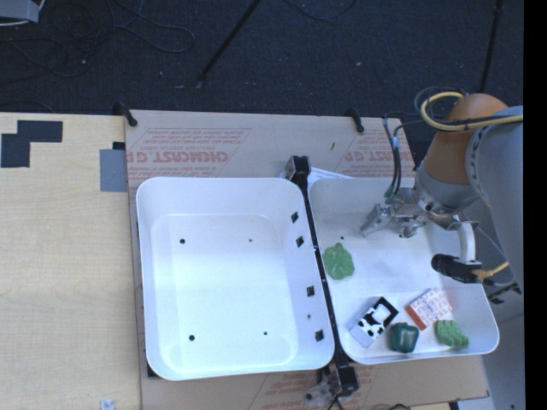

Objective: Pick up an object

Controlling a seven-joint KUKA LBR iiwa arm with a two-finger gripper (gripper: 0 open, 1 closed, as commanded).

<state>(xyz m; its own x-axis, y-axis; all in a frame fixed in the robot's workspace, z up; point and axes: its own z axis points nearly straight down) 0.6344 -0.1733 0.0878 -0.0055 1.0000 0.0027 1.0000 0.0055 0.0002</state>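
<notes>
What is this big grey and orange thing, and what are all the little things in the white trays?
The grey and orange thing is a robot arm. It reaches in from the right side of the picture. The camera sits above the bench and looks down at a slant.

At the arm's end is a gripper, like a hand with two metal fingers. It hangs over the right bin, and nothing sits between its fingers.

On the bench are two shallow white bins side by side. The left bin sits beside it. In the right bin lie a light green lumpy toy, a black-and-white block, a dark green toy, a red-and-white packet and another green lumpy toy.

The robot's job is to pick one up.
</notes>
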